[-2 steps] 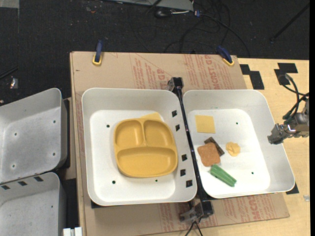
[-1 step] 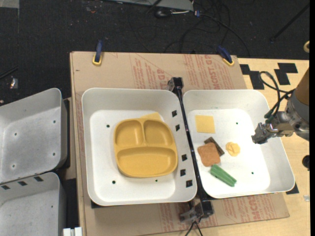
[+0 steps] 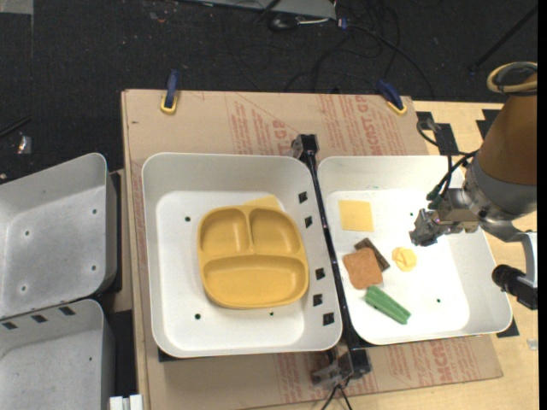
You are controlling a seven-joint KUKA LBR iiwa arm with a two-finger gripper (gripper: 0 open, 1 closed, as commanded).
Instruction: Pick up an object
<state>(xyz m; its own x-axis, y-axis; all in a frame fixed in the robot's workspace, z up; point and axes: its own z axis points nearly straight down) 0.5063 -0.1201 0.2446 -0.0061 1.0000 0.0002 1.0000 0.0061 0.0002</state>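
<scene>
In the right bin (image 3: 461,314) lie a pale yellow square slice (image 3: 356,215), a brown toast-like piece (image 3: 363,269) over a dark brown piece (image 3: 373,250), a small yellow lump (image 3: 404,259) and a green oblong piece (image 3: 388,305). My gripper (image 3: 425,231) hangs low over the right bin, just up and right of the yellow lump. Nothing shows between its fingers.
The left bin (image 3: 171,314) holds a yellow sectioned plate (image 3: 253,258). A black divider (image 3: 320,229) runs between the bins. The arm's orange band (image 3: 517,139) and grey wrist lean in over the right bin's far right side. Grey metal trays (image 3: 51,229) lie at far left.
</scene>
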